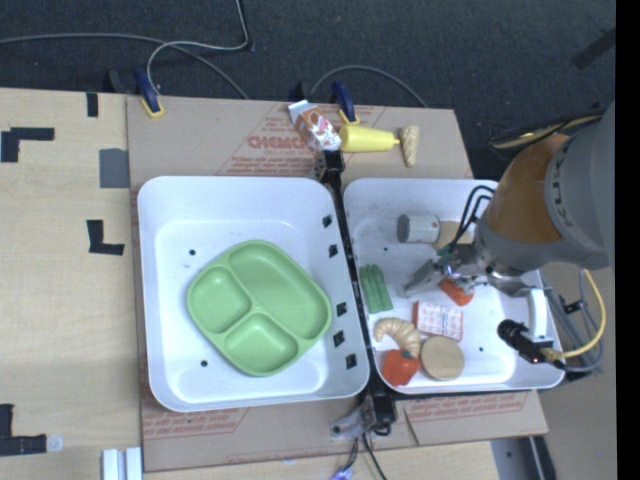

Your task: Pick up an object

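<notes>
Nothing has been lifted yet, as far as can be seen. The gripper (440,271) is lowered into the right bin (500,368), among the items there. Its fingers appear spread, with nothing seen between them. A small red-orange object (457,291) lies just beside the tips, with a pink packet (438,319), a croissant (396,330) and a tomato (399,367) nearby. A green divided plate (259,306) rests in the left bin (160,208). Grasping and lifting are judged still to be done.
</notes>
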`<state>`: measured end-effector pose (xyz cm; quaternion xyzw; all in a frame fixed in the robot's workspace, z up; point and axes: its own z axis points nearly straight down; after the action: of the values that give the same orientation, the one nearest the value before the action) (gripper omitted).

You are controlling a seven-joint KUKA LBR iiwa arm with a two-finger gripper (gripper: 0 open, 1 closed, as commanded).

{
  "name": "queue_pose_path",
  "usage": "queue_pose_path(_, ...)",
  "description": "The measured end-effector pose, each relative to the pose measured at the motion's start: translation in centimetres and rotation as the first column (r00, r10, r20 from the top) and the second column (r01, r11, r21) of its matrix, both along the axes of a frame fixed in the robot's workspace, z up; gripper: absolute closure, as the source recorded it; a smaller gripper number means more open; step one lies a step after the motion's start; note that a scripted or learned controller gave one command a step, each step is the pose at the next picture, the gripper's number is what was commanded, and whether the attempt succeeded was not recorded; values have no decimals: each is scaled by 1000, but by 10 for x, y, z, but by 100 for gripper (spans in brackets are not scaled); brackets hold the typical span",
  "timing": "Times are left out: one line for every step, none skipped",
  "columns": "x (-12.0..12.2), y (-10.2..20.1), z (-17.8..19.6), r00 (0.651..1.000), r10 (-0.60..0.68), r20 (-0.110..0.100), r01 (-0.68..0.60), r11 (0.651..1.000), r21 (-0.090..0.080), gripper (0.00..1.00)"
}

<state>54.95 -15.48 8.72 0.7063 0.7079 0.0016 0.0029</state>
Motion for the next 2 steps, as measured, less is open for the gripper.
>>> queue_pose_path(0, -1, 10, 1000, -1, 1, 1, 1000, -3, 100)
queue_pose_path(0, -1, 10, 1000, 0, 1, 0, 1000, -3, 0)
